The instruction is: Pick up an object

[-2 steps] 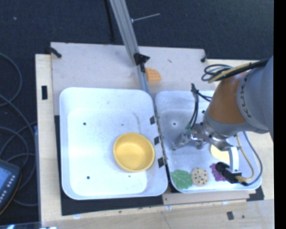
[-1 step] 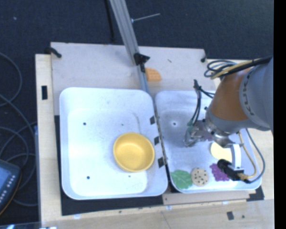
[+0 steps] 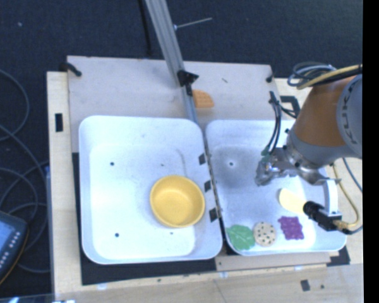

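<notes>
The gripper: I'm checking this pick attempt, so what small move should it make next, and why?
Probably a short shift toward the pale yellow piece, then down onto it. The gripper hangs over bare floor of the right bin, with nothing seen between its fingers. That piece lies nearest; the purple piece, cookie and green piece sit farther, along the bin's near edge.

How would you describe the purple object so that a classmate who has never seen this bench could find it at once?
Start at the right-hand white bin, the one the arm reaches into. Along its near edge lies a row of three small items: a green piece, a speckled cookie, then the purple object, farthest right. It alone is purple, with a bumpy outline.
</notes>
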Motion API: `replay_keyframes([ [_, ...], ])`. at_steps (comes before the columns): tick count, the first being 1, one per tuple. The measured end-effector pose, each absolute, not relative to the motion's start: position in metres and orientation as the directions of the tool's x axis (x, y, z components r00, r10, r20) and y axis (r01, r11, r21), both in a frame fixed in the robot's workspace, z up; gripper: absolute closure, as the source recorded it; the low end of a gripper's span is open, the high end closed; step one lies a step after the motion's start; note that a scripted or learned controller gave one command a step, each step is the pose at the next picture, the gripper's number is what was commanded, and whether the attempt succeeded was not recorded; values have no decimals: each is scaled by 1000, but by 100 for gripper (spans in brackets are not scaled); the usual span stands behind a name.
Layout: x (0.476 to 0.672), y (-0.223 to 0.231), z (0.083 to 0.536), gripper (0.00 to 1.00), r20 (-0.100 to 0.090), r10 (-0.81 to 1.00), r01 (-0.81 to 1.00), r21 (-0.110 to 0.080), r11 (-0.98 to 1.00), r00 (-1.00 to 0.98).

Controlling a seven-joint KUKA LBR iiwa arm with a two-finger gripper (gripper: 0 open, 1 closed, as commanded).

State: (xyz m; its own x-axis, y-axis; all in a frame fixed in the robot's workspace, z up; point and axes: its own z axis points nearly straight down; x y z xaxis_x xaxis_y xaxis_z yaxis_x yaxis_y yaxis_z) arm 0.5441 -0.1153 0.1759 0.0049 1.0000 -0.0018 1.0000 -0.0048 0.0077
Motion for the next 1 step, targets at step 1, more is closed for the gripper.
replay_keyframes([
  [1,546,-117,214,100,-2,1000,1000,7,3,-3],
])
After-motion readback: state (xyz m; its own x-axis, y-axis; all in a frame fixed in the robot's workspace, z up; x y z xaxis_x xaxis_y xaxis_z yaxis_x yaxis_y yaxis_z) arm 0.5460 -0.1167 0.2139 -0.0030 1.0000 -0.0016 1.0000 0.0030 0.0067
